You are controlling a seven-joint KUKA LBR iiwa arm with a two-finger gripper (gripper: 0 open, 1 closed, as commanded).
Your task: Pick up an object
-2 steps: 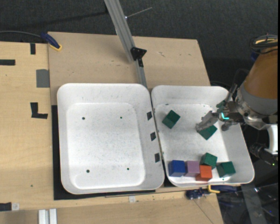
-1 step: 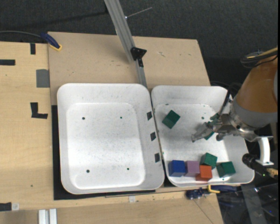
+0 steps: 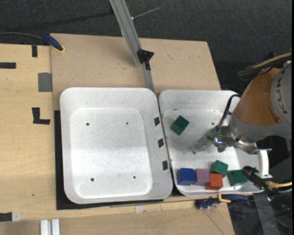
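Observation:
The right bin [image 3: 196, 99] holds several small blocks. A dark green block [image 3: 179, 125] lies alone in its upper left part. Along the front wall sit a blue block [image 3: 186, 176], a purple block [image 3: 203, 176], an orange block [image 3: 215, 180] and two green blocks [image 3: 219, 168] [image 3: 237, 176]. My gripper [image 3: 206, 143] hangs low over the middle of this bin, right of and below the lone green block and above the front row. No block shows in its grasp.
The left bin [image 3: 110, 143] stands beside the right one, sharing a raised rim [image 3: 162, 141]. A slanted metal pole [image 3: 127, 23] crosses the bench behind the bins. The arm's grey and orange body [image 3: 262, 106] covers the right bin's right side.

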